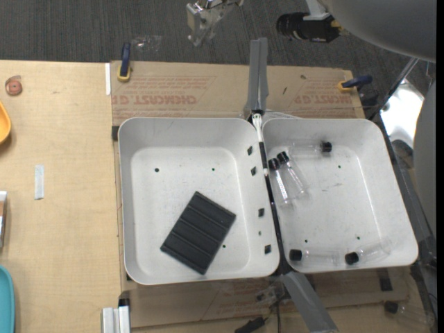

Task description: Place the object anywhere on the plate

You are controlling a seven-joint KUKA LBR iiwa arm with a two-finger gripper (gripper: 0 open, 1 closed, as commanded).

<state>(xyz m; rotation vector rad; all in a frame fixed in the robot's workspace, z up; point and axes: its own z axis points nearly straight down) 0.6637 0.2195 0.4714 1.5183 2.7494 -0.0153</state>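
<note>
Vials (288,179) in right bin (388,186); plate (199,232) in left bin (128,186); arm (388,5) high, upper right; grip unreadable

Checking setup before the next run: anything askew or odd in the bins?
The black ribbed plate in the left bin lies rotated, not square to the walls. Clear vials with black caps lie scattered on their sides in the right bin, some against the front wall. Nothing looks spilled.

plate (198,232) in left bin (139,134), vials (288,177) right.
</note>
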